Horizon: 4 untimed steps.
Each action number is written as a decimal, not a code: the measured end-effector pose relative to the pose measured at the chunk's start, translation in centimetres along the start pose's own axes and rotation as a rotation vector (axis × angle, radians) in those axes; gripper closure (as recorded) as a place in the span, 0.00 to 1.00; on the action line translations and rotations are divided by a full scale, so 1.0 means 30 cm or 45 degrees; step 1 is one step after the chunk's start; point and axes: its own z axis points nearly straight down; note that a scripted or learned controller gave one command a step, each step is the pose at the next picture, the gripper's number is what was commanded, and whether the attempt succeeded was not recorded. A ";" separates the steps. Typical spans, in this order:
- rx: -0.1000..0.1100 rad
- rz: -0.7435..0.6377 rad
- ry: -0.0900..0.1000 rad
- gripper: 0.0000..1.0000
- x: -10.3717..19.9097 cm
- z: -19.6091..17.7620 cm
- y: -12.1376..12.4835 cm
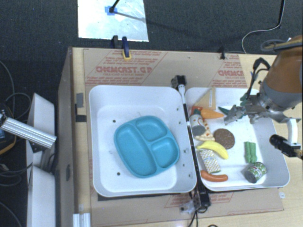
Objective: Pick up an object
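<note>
The right bin (pixel 279 174) holds a toy banana (pixel 214 149), a brown cookie-like disc (pixel 224 138), a sausage (pixel 214 177), a green pickle-like piece (pixel 250 152) and a tin can (pixel 254 172). These look light, stiff and smooth; the banana's curved middle offers the surest pinch. The end effector (pixel 236 111) hovers above the bin's far side, whether released or clenched I cannot tell. A glossy blue divided plate (pixel 147 146) sits in the left bin (pixel 102 126).

A cluster of toy foods is seen along the left wall of the right bin (pixel 282 173): an orange carrot (pixel 209 112) toward the far edge, a brown round patty (pixel 224 138), a yellow banana (pixel 213 149), and a red sausage (pixel 214 176) near the front edge. A green vegetable (pixel 250 151) and a tin can (pixel 254 171) are placed toward the front right corner.
</note>
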 end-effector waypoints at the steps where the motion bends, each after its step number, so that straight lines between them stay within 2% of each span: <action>1: -0.006 0.001 -0.001 0.00 0.090 0.349 -0.107; 2: 0.001 0.002 -0.001 0.00 0.125 0.356 0.031; 3: 0.072 0.013 0.012 0.00 0.086 0.327 0.303; 4: 0.089 0.009 0.012 1.00 0.082 0.297 0.296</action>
